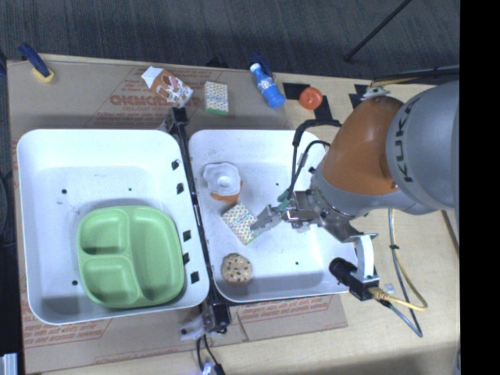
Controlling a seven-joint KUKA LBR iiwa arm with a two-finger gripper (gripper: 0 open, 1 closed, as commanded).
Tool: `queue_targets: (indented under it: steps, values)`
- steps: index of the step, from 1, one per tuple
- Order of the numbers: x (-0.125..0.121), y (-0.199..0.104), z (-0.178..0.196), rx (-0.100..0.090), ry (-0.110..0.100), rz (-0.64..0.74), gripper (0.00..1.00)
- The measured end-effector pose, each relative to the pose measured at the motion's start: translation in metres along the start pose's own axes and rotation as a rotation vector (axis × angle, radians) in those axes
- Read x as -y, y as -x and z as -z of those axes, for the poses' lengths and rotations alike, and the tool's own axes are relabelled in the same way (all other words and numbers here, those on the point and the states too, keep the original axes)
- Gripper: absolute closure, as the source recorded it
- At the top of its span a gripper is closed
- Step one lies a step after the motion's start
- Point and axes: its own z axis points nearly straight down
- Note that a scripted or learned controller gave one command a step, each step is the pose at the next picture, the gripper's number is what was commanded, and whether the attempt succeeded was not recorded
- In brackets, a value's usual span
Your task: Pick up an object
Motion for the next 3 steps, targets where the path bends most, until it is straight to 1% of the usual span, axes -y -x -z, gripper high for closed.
queue_targets:
  steps: [1,2,3]
  values:
    - [-0.028,-0.012,-0.1,-0.001,0.0,0.001,0.0]
    - [-0.028,-0.012,-0.09,0.0,-0.001,0.005,1.0]
    - [0.009,-0.087,0.046,0.0,0.006,0.001,1.0]
